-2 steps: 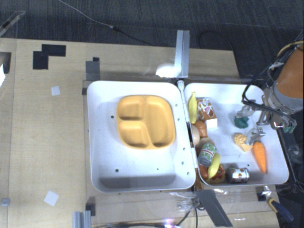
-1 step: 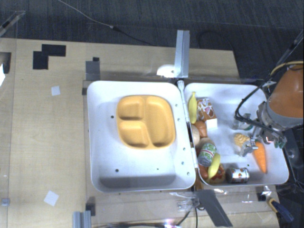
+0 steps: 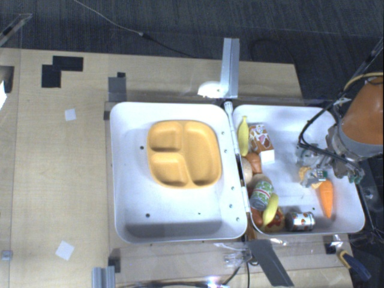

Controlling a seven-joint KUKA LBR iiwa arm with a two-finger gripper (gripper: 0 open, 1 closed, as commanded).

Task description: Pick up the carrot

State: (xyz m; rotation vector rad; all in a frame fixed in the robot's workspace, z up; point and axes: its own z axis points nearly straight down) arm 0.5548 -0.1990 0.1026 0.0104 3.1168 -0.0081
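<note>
The gripper (image 3: 314, 174) hangs just beside the carrot (image 3: 325, 198) in the right bin (image 3: 288, 114); its spread I cannot tell.

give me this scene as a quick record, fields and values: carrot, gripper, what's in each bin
carrot: lying in the right bin, near its right wall, free
gripper: low over the right bin, just left of the carrot's top end
left bin: yellow divided plate
right bin, left side: banana, small carton, can
</note>
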